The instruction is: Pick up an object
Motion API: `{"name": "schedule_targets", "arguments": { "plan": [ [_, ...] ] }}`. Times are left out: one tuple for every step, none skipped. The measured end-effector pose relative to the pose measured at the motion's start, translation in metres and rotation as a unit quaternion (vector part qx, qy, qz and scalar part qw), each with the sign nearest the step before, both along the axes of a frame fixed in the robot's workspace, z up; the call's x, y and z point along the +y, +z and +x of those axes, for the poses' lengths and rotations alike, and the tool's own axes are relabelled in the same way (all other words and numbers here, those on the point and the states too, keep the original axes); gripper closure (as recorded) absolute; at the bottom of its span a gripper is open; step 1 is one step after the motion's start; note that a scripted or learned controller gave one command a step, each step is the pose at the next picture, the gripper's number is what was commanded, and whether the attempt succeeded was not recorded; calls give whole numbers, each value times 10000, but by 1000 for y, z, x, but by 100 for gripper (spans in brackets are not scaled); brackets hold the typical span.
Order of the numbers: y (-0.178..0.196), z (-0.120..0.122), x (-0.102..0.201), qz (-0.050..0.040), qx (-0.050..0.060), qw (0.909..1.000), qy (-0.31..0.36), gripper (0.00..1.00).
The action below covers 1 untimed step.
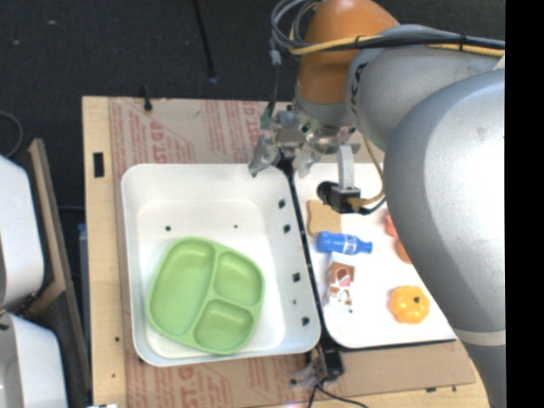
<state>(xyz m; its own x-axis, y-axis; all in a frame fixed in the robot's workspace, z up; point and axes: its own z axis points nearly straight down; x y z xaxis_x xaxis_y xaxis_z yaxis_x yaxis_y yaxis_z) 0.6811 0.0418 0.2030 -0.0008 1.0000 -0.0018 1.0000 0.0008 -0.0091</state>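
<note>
So the gripper [299, 155] is hanging above the far end of the divider between the two white bins, nothing in its fingers, which look spread apart. My guess: it's in the approach step, nothing picked yet. Closest target is the blue bottle [344, 244] lying on its side in the right bin [374, 334], long axis running left-right, cap end pointing right. Next move probably calls for swinging over it and lining the fingers up across that axis.
</note>
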Motion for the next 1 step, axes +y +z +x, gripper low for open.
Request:
{"name": "schedule_targets", "arguments": {
  "plan": [
    [0, 0, 0, 0, 0, 10000, 0, 0]
  ]
}}
